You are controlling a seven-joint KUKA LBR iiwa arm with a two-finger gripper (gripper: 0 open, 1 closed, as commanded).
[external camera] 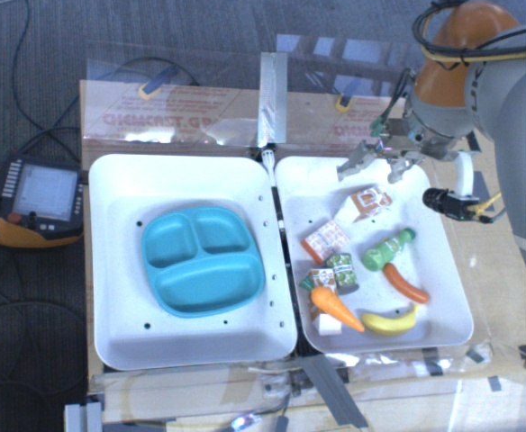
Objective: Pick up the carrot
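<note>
The orange carrot (336, 307) lies at the front left of the right bin (448, 241), its thick end toward the bin's left wall and its tip pointing at a banana. My gripper (374, 166) hangs over the far edge of the right bin, well behind the carrot. Its fingers (350, 166) are spread apart and nothing sits between them. It is open.
Around the carrot lie a yellow banana (390, 321), a red sausage (407, 283), a green bottle (386, 250), a green box (340, 273) and two red-and-white packets (324, 239) (371, 201). The left bin (119, 331) holds a blue divided tray (204, 259). A pendant (33, 201) lies at the far left.
</note>
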